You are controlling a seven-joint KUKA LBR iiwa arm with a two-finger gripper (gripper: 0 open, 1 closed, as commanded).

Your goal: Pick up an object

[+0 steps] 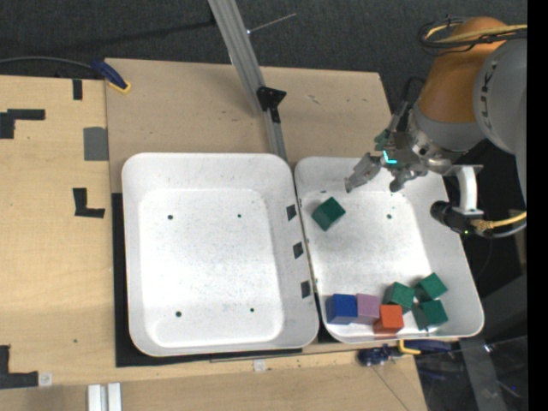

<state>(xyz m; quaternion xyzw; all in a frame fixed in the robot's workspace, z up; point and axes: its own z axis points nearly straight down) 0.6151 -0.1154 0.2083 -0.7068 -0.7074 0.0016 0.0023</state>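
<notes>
Spreading apart, the two fingers (360,175) stand well separated with nothing between them; one tip points toward the middle of the right bin, the other sits nearer the bin's far right corner. The gripper (379,179) hangs over the far end of the right bin (445,255), with a small teal light showing at its base. Above it, the wrist carries the orange band, and the grey arm (492,84) runs off to the right.

A green cube (328,213), tilted, lies alone on the bin floor near the left wall of the right bin, just below and left of the fingertips, apart from them.

Along the near wall of the same bin sits a cluster: a blue cube (342,307), a pale purple cube (368,306) touching it, an orange cube (391,318) just beside that, and three green blocks (417,300) packed toward the near right corner.

The left bin (137,255) lies side by side with the right one, rims meeting at the centre. Both rest on a wooden desk (188,101). A metal rail (238,37) slants across the far side of the desk, ending in a black bracket near the bins' junction. A blue and yellow clamp (112,74) sits at the desk's far left corner.
</notes>
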